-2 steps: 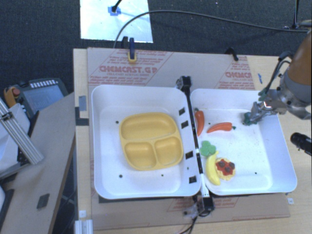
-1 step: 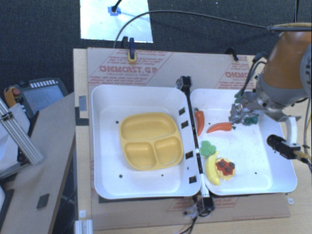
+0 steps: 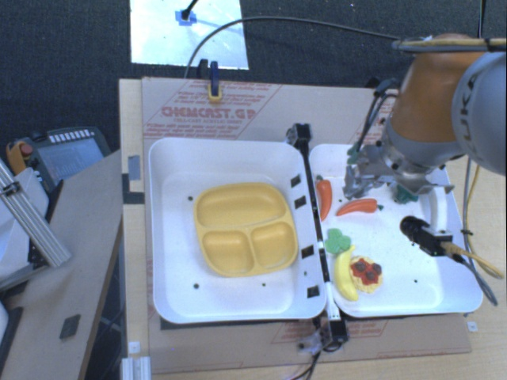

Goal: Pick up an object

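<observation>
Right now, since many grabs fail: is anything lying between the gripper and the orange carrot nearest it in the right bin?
Nothing visible does. The gripper is just behind that carrot in the view, with no other thing between them. The second carrot lies off to the view's left, along the right bin's wall.

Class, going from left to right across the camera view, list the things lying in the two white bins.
Yellow three-compartment plastic tray → slim orange toy carrot beside the divider → yellow toy banana → round yellow toy disc with red topping.
</observation>
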Available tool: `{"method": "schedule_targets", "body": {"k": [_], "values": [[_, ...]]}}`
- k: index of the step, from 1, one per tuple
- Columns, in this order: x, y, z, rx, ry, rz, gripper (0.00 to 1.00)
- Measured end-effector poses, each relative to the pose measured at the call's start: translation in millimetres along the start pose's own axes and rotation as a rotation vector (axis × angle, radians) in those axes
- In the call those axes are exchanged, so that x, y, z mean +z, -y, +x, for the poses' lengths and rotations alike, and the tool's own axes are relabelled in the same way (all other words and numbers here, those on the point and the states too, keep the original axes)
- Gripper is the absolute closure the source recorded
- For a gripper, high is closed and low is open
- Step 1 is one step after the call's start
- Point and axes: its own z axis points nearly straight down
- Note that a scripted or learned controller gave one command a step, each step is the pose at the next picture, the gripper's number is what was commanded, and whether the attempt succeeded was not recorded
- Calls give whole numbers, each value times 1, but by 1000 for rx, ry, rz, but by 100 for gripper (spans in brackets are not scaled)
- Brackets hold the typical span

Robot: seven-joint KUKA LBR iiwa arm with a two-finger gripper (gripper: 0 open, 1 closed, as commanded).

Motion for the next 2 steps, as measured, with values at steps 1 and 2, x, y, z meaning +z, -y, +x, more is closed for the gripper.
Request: {"method": "schedule_targets", "body": {"k": [1, 2], "values": [[3, 18, 52, 0, 0, 2, 100], [18, 25, 101, 1, 0, 2, 100]]}}
